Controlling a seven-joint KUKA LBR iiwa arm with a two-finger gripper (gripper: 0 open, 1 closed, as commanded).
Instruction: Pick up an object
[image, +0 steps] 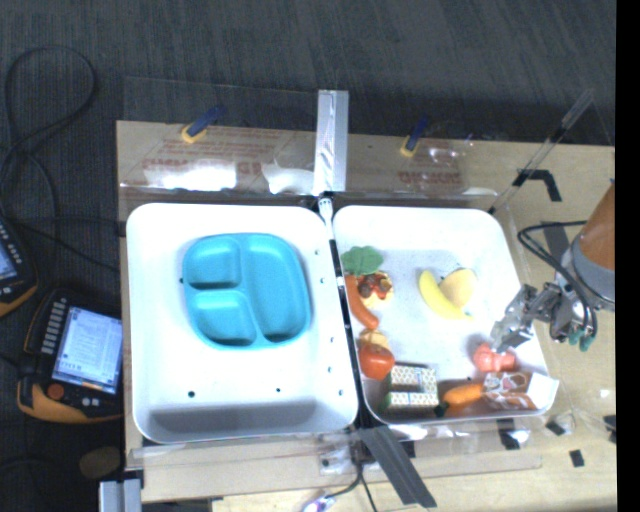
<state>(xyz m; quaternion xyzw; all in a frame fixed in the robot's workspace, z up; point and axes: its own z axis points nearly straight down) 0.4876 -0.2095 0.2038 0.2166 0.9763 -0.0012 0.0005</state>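
From above and at a slant, two shallow white bins sit side by side on the bench; the left white bin (150, 400) holds a turquoise plastic divided tray (245, 288), and the right white bin (495, 225) holds a scatter of toy food. Along its left wall lie a green leafy plastic piece (361, 260), an orange carrot-shaped toy (361, 305) and a red-orange rounded toy (376, 355); near the middle rests a yellow banana-shaped toy (445, 291); along the near wall lie a small checkered box (412, 386) and an orange sausage-like piece (465, 394); a small red rounded toy (492, 358) sits by the right wall.

That red toy looks the likely target; I'd judge it light, stiff moulded plastic, smooth and apt to slip or roll, so best taken across its widest part from straight above, minding the bin wall just beside it.

The grey arm reaches in from the right, its wrist low over the bin's right rim; the two-finger gripper (508, 333) hangs just above the red toy, tilted down and leftward; whether it is released or clenched I cannot tell, and nothing is visibly held.
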